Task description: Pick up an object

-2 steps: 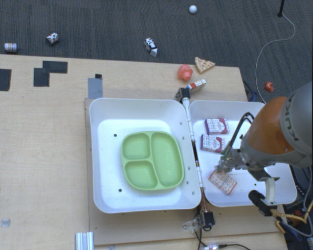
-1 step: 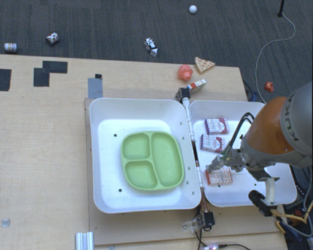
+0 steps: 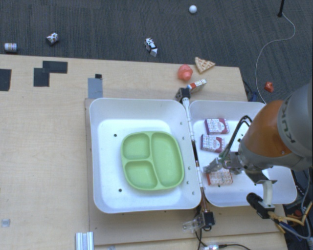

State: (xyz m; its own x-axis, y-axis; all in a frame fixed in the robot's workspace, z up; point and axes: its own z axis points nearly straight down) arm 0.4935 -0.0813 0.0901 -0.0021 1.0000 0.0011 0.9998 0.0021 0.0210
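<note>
Camera view, looking down at a slant on the bench w/ two shallow white bins side by side. Left bin holds a light-green divided tray, three compartments, lying flat near the bin's middle, slightly turned. Right bin holds three small red-and-white packets: upper packet near the bin's back, middle packet just below it, almost touching, lower packet further toward the front, by the left wall.

Arm comes in from the right, grey w/ orange band, over the right bin and covering much of its right half. Gripper hangs low at the lower packet's top edge, just under the middle packet. Fingers are a dark blur there, can't tell if wide or narrow, and can't tell if anything sits between them. Lower packet looks flat on the bin floor, partly under the gripper tip. A black cable loops from the wrist up over the bin.

Beyond the bins, on the bench's back edge: a red ball, a pizza-slice toy, a small red-and-white tube next to the bins' junction. On the dark carpet: a white ball and a few small scattered bits, too small to name
</note>
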